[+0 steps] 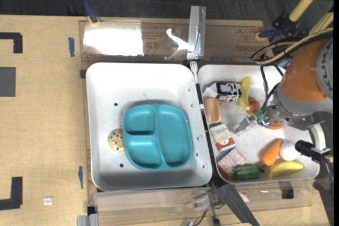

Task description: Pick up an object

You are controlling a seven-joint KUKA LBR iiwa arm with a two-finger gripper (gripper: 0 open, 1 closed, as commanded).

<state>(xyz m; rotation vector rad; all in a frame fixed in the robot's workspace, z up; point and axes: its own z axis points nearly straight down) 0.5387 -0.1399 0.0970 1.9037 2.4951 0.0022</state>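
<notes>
A: Risks first. The right bin (312, 174) is crowded at the frame's lower right: a banana (286, 168), a carrot (271, 151), a white egg-like thing (288, 152) and a green piece (245, 171) lie touching or just beside one another along the near wall. A descent there could nudge neighbours, or close on two at once and lift neither.

B: Gripper state?

A: Cannot tell. The gripper (253, 120) sits low at mid-right of the frame, over the bin's middle, and is blurred against the clutter. I see nothing clearly held. No object is lifted, so the pick looks not yet made.

B: What is nearest it?

A: An orange piece (273, 125) just beside it, and a carton (222, 137) a little to its left. A flat carton is a poor target; I judge the fingers could slide off it.

B: Further back?

A: A bun-like piece (213, 109) by the divider, a dark-and-white pack (228, 90) and a yellow piece (245, 91) near the far wall. Cables hang beside the arm (304, 79), a possible snag.

B: Left bin (100, 79)?

A: A teal tray (157, 136) with three bare compartments, and a cookie (116, 140) touching its left edge, well apart from the gripper.
</notes>
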